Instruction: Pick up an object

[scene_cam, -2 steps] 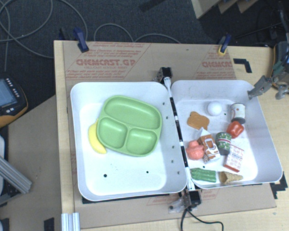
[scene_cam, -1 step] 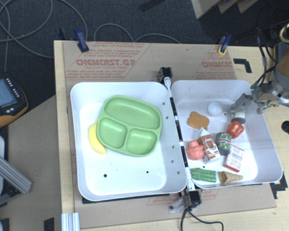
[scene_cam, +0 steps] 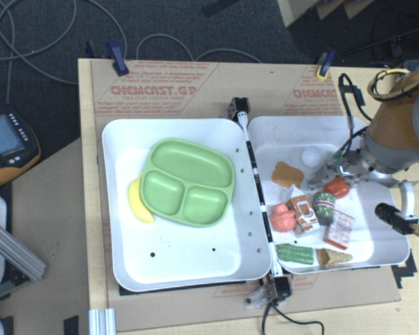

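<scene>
Two shallow white bins sit side by side on a bench covered with brown cardboard. The left bin (scene_cam: 126,243) holds a green divided plate (scene_cam: 187,181) lying flat, with a yellow banana (scene_cam: 137,202) tucked against its left edge and partly under it. The right bin (scene_cam: 286,132) holds a cluster of small things: a brown bread-like piece (scene_cam: 287,174) near the middle, a white ball (scene_cam: 311,158) just above and to its right, a pink fruit-shaped toy (scene_cam: 283,218) close to the divider, a small orange and white carton (scene_cam: 304,213) touching it on the right, a dark green can (scene_cam: 324,206) beside the carton, a red and white packet (scene_cam: 339,229) lower right, a green vegetable piece (scene_cam: 295,254) along the lower edge and a tan wedge (scene_cam: 333,257) next to it. A red tomato-like toy (scene_cam: 336,186) lies just above the can. The arm (scene_cam: 397,135) comes in from the right, its orange band over the far right side of this bin, and the gripper (scene_cam: 341,167) hangs low at its tip, right above the red toy and beside the white ball. How far the pincer is spread, and whether it has hold of anything, cannot be told: the tip is small and blurred against the clutter. Blue clamps (scene_cam: 116,56) pin the cardboard along the far edge
</scene>
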